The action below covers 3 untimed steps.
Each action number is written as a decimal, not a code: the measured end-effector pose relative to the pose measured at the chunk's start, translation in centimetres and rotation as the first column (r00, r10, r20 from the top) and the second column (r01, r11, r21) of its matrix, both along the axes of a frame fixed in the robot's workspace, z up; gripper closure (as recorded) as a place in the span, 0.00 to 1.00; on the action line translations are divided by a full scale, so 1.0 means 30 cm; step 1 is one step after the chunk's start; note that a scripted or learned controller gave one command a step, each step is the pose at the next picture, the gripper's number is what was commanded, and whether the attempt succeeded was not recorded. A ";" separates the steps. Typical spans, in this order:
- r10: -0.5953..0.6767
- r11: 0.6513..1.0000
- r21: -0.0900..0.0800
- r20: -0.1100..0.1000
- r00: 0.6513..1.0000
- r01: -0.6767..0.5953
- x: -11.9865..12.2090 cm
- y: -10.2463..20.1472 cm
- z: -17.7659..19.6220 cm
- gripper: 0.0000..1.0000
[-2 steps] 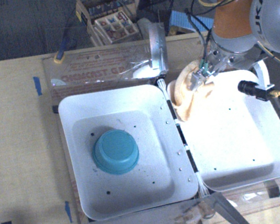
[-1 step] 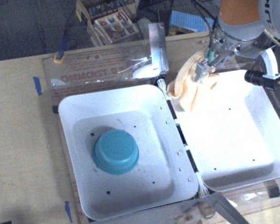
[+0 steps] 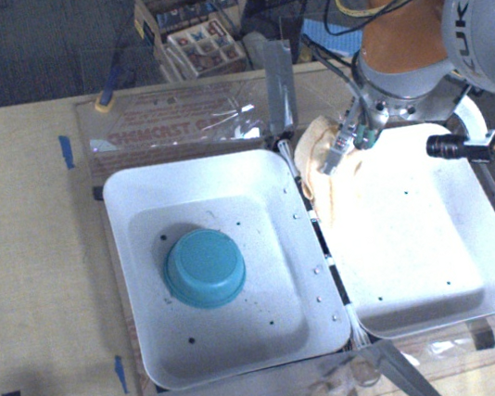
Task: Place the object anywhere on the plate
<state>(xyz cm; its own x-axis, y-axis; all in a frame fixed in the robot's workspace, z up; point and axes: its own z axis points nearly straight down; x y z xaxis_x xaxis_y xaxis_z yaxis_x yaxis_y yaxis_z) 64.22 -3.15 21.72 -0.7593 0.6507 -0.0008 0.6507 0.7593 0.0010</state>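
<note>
End effector (image 3: 348,145) is hovering over the right bin's (image 3: 434,302) far-left corner, grip unreadable; it should be descending squarely.

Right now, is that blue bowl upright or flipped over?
Flipped over, it seems: the blue bowl in the left bin shows a flat closed top, no hollow.

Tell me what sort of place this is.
Most likely a robotics lab's pick-and-place test bench. Two shallow white bins, the left bin and the right bin, sit side by side, a grey and orange KUKA arm reaches in, and blue tape marks dot the bench.
</note>
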 end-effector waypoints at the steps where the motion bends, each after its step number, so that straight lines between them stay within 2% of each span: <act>1: 0.385 0.923 0.000 0.002 0.923 -0.385 -0.102 0.106 0.014 1.00; 2: 0.647 0.763 -0.001 0.002 0.763 -0.647 -0.179 0.215 0.011 1.00; 3: 0.653 0.757 0.000 0.001 0.757 -0.653 -0.253 0.384 0.050 1.00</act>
